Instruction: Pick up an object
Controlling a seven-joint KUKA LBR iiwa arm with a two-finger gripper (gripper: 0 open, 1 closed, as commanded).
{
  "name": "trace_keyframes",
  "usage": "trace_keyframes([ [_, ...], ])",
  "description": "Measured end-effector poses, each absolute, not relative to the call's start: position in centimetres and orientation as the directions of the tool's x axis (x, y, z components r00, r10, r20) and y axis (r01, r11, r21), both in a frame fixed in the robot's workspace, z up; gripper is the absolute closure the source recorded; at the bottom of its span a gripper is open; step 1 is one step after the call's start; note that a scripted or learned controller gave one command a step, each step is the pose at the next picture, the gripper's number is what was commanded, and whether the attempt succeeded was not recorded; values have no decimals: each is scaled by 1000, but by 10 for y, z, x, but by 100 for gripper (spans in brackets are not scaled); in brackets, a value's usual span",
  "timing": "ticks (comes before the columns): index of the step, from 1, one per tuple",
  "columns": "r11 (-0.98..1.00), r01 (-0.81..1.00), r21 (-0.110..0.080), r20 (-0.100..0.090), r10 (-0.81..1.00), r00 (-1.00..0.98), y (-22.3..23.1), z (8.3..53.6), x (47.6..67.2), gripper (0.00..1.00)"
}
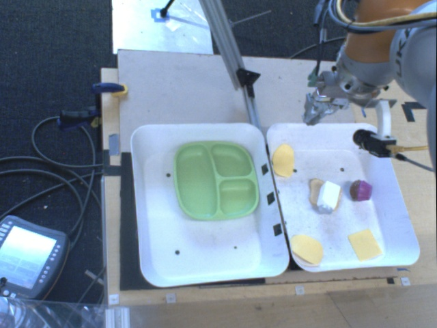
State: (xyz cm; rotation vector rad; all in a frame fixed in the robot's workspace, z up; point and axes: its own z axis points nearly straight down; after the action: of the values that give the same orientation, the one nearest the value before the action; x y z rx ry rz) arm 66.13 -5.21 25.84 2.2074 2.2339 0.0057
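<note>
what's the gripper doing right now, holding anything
Gripper: above the far edge of the right bin, nothing seen between its fingers; open or shut cannot be told.

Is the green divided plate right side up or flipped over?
Right side up: the green plate in the left bin shows its three hollows.

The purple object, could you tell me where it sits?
The purple object lies in the right bin, near its right wall, just right of the white block.
</note>
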Motion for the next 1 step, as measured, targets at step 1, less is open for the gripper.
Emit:
trace_keyframes([
  [1,12,1000,1,3,1000,-12,10,251,656,100],
])
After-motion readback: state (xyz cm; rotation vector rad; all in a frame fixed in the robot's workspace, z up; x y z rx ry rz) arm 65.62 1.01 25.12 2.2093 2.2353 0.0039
